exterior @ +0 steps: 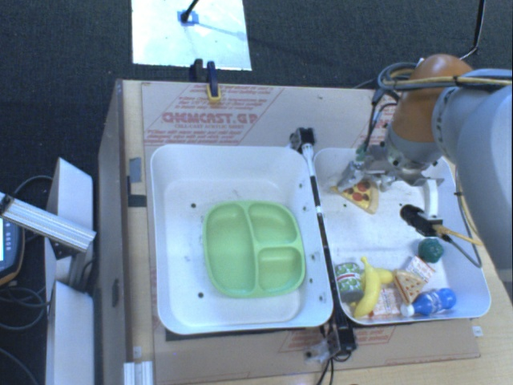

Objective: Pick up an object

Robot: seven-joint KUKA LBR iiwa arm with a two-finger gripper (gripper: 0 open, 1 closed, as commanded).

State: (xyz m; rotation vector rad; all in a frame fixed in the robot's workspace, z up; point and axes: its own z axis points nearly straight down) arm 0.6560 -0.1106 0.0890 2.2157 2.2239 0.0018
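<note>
The approach step of the pick was in hand; nothing was seen to be held. The gripper (367,176) was hung low over the far left corner of the right bin (377,239), directly above a toy pizza slice (362,196) that lay flat on that bin's floor, close to its left wall. The gripper was seen very near the slice or perhaps touching its upper edge; which could not be told. Whether the gripper was apart or together could not be told either, since its tips were blurred against the pale floor of the right bin.

The pizza slice was judged to be the likely target, as it was the sole thing in that corner of the right bin. The other candidates were gathered along the right bin's near edge: a banana (370,289), a small can (349,277) just beside it, a cracker packet (414,281) and a blue bottle (435,301), with a dark green ball (430,249) set a little farther in. A green divided plate (252,247) was lying in the left bin (180,175), just beside the right bin.

For the next move, a short straight descent was thought to be called for, then a closing across the slice's narrow width. Because the slice was thin and flat, a slip off its edge was considered a real risk, and the right bin's left wall was judged close enough to hinder one side of the grasp.
</note>
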